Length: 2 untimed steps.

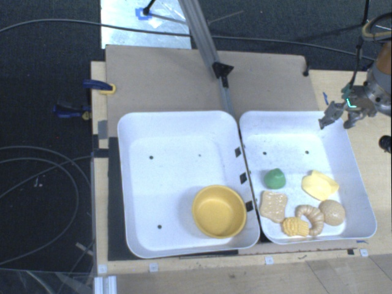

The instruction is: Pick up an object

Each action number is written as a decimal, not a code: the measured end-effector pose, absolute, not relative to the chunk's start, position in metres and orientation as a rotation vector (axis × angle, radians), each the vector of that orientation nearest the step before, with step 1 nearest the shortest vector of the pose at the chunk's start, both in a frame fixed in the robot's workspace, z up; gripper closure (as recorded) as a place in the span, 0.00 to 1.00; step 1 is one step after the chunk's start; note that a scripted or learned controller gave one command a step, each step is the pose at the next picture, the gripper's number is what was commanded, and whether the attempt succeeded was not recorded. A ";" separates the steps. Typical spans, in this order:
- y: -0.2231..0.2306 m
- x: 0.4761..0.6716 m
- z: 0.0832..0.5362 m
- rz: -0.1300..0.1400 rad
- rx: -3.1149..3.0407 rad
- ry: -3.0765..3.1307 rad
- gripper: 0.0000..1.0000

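Overhead, the tool (pixel 339 119) hangs open; a smooth round yellow bowl (pixel 219 211) sits below.

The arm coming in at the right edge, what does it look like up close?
A grey arm with an orange band above the wrist. At its end sits a small dark-grey metal tool with two short fingers and a tiny teal light on its body.

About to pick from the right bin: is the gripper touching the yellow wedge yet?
Apart. The camera view shows the gripper at the right bin's far right corner, with bare white floor between it and the yellow wedge nearer the front.
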<state>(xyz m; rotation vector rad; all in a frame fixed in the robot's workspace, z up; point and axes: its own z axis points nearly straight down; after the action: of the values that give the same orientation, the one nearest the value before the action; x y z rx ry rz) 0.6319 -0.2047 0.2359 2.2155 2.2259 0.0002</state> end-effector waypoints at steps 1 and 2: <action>-0.205 0.632 0.237 0.002 2.214 2.225 0.00; -0.206 0.630 0.174 -0.003 2.221 2.224 0.00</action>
<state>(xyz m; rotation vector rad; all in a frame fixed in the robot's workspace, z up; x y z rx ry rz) 0.6304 -0.2061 0.1744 2.2211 2.2243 -0.0027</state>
